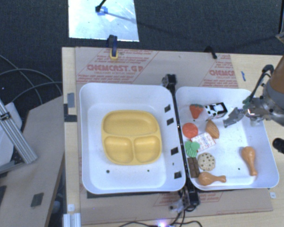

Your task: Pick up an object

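Note:
The right bin (262,141) holds several toy foods along its left side: a strawberry (196,110), a black-and-white cow (216,109), a bread roll (212,128), a red tomato (190,129), a white packet (204,140), a green leafy piece (192,148), a cookie (207,161) and a chocolate bar (193,167). One drumstick (211,178) lies at the front, another drumstick (249,159) to the right. My gripper (233,117) hangs over the bin's upper middle, just right of the cow and the bread roll, with nothing visibly held.
The left bin (90,126) holds a yellow divided plate (131,136). A black divider with clips (176,126) runs between the bins. The arm's body (279,93) covers the right bin's far right corner. A blue clamp (113,46) stands behind the bench.

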Controlling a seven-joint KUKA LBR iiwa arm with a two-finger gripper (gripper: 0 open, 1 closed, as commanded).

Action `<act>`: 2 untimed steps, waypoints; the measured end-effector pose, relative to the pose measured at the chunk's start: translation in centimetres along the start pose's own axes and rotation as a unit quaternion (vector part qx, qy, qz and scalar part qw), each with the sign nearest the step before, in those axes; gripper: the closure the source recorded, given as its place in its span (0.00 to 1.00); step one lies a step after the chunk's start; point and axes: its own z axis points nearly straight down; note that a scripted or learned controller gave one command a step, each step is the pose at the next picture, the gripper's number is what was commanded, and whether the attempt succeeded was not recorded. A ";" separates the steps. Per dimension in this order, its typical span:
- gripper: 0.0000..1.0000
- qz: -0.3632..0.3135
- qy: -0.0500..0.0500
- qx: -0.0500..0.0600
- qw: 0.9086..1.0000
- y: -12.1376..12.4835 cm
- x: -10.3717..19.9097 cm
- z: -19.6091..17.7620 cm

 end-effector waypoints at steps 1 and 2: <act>0.00 0.002 0.002 0.004 1.000 -6.6 -0.2 11.8; 0.00 -0.006 0.013 -0.003 1.000 -2.0 -3.2 12.1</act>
